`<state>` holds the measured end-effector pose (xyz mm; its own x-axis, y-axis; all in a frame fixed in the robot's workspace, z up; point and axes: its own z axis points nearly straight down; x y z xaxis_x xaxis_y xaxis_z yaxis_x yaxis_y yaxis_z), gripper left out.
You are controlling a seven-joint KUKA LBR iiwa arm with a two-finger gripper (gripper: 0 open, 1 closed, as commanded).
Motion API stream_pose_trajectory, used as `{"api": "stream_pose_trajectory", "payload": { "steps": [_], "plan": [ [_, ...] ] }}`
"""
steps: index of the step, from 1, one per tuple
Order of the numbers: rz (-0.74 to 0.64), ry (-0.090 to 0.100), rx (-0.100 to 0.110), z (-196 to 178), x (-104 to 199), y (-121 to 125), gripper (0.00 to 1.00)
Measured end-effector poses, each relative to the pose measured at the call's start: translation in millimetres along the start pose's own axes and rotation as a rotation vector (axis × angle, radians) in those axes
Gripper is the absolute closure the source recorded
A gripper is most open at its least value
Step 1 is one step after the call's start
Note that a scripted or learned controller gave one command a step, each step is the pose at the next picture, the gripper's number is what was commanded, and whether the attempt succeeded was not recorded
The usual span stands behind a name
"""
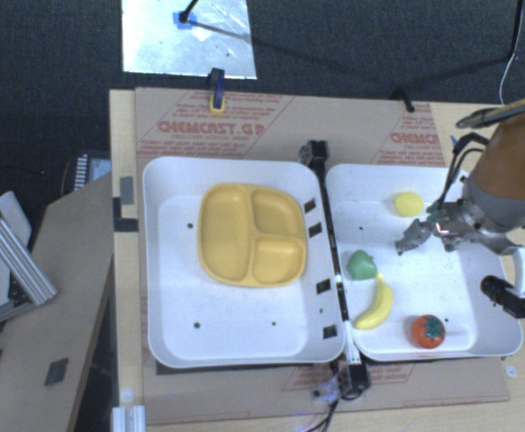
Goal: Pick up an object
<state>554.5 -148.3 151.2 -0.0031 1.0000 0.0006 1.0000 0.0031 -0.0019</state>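
The right bin [487, 336] holds a small yellow lemon [409, 204] at the back, a green pepper-like piece [361, 265] near its left wall, a yellow banana [376, 303] in front of that, and a red tomato-like fruit [429, 330] near the front. My gripper [412, 238] reaches in from the right and hangs over the bin's middle. It is just below the lemon and to the right of the green piece. Nothing shows in its grasp.
The left bin [167, 331] holds a yellow divided plate [250, 234]. A black divider with clips [328, 250] runs between the two bins. The arm's orange band [514, 156] and wrist cover the right bin's far right side. Cardboard [271, 124] lies under both bins.
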Motion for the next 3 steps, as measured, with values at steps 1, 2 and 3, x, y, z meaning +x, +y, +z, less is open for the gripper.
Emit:
{"api": "stream_pose_trajectory", "payload": {
  "steps": [1, 2, 3],
  "plan": [
    [0.002, 0.000, 0.001, 59.3, -2.0, -7.5, 0.00],
    [0.003, 0.000, -0.002, 66.8, -1.8, -6.9, 0.00],
    [0.004, -0.001, -0.005, 55.8, -1.9, -6.0, 1.00]
  ]
}}
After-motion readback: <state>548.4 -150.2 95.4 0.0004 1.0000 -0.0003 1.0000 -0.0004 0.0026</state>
